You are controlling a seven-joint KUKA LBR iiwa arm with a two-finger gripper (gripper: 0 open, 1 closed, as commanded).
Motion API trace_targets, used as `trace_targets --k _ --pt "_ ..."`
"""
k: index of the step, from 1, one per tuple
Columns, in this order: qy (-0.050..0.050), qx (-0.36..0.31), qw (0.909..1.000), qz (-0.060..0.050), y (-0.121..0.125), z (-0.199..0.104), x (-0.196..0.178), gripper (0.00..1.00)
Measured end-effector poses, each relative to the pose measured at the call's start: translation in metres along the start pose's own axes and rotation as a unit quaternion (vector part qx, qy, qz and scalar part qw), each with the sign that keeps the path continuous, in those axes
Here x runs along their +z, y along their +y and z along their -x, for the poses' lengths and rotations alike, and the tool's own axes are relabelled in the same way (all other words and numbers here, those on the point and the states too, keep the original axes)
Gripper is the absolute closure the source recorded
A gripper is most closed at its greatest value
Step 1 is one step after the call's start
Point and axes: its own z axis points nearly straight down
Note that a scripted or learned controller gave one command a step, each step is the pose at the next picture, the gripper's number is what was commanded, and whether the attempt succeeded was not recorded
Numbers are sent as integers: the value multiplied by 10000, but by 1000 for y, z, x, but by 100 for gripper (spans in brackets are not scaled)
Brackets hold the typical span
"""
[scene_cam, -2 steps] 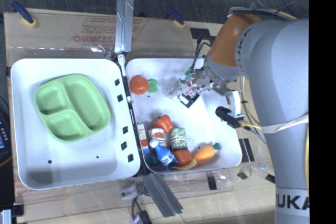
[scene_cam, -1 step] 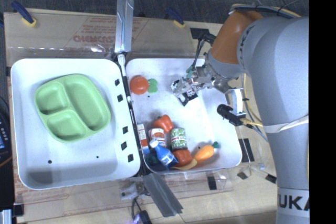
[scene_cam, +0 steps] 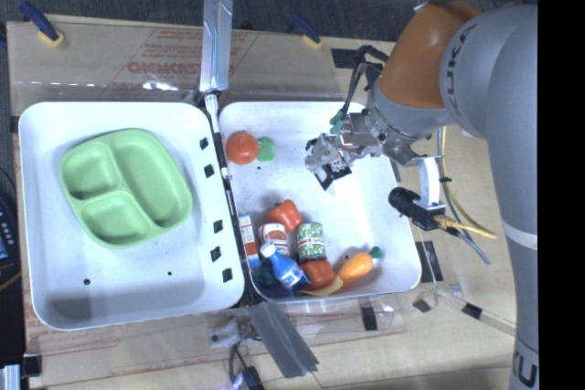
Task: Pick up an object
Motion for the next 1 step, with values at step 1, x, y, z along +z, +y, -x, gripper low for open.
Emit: trace_targets --k 1 --pt "-7 -420 9991 -3 -24 46 -36 100"
